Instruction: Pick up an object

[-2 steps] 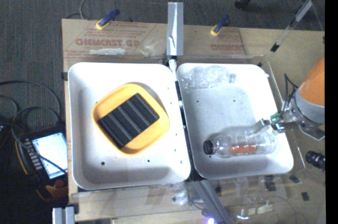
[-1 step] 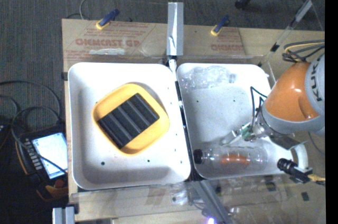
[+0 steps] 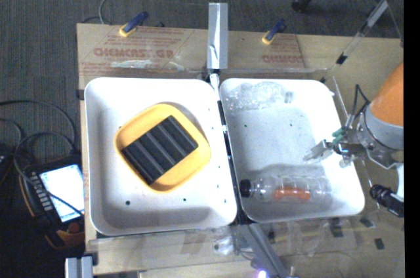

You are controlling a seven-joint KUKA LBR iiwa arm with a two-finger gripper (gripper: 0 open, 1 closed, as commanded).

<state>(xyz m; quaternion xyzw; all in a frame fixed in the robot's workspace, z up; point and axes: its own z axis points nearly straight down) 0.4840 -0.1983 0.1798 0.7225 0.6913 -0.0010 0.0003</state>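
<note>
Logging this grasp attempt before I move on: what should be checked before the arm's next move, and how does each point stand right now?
1. Target in reach: clear plastic bottle lies on its side in the right bin, near its front wall: ok.
2. Gripper over the right bin's right edge, apart from the bottle: ok.
3. Nothing held between the fingers: ok.
4. Finger opening wide enough for the bottle: cannot tell.
5. Crumpled clear plastic at the bin's far end, away from the bottle: ok.
6. Yellow and black object sits in the left bin, out of the path: ok.
</note>
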